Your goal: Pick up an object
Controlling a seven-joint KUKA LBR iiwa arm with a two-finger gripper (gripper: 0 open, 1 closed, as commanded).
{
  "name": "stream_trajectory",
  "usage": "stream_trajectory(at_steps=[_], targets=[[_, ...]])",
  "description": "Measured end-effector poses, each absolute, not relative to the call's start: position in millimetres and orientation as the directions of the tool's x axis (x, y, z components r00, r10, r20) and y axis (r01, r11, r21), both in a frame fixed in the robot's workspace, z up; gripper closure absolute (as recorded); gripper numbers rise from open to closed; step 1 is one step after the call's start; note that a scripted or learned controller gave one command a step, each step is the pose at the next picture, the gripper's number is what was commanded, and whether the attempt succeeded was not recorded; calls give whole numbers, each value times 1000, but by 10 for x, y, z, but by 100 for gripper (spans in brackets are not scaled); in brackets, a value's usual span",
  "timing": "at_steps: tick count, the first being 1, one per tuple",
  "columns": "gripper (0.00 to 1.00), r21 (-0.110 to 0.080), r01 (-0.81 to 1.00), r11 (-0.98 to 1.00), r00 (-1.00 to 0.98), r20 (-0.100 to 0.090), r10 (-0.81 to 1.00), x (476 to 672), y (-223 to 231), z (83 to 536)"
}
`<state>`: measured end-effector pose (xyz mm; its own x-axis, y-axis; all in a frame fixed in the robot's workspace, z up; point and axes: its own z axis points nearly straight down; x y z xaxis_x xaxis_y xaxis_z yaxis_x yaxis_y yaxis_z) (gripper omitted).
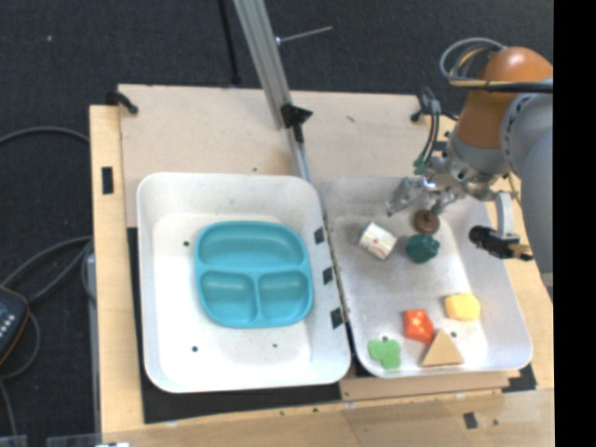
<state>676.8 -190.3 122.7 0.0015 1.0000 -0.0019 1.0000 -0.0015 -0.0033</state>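
Hand (421, 196) low over right bin (372, 343), grip state unclear, near small brown object (426, 220), arm cut off at right.

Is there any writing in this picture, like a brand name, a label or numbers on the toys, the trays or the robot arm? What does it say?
None can be read.
The white block carries small dark marks, too blurred to read.
The teal divided plate, the two white bins and the other toys carry no print that I can see.
The arm's orange band looks plain.
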Motion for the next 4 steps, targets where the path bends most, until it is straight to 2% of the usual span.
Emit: stream_trajectory(at_steps=[1,2,3,4], targets=[[100,5,1000,0,0,-5,1000,6789,-1916,1392],[100,9,1000,1,-1,-3,1000,6803,-1920,2054],[100,8,1000,3,-3,-2,1000,6879,-1899,2533],[100,4,1000,4,-4,-2,1000,6886,-1908,2685]])
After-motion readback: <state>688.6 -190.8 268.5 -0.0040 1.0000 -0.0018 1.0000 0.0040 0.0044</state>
